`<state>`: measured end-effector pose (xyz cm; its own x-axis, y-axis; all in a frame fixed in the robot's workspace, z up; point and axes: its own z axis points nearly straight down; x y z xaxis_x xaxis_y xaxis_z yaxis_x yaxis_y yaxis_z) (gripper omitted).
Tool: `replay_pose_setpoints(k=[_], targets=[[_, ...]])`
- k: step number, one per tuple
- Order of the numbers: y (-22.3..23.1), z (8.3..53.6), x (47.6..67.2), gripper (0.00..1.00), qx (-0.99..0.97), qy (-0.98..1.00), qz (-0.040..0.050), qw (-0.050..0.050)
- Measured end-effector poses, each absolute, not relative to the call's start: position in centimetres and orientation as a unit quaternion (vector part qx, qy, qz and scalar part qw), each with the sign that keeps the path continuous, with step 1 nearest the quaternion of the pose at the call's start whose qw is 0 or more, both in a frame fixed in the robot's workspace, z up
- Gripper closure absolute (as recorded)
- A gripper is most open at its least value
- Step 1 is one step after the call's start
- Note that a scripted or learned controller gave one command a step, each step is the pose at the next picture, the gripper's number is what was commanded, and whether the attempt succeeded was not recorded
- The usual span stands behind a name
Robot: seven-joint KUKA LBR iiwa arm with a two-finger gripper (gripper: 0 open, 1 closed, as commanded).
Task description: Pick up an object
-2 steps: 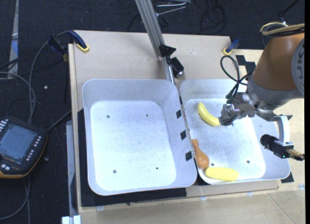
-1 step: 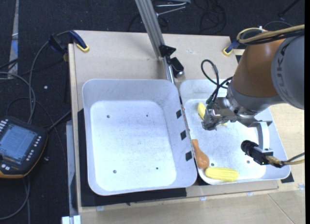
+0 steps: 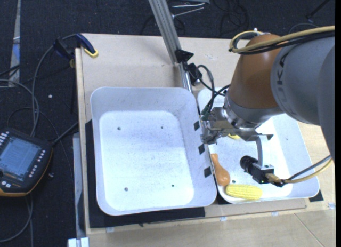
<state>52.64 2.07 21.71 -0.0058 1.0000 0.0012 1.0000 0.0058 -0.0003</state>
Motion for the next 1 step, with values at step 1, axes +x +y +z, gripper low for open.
replay_pose_setpoints(k=[1], targets=[[6.88,23.39,52.3,1.0,-0.705,-0.709,-0.0006,0.0]])
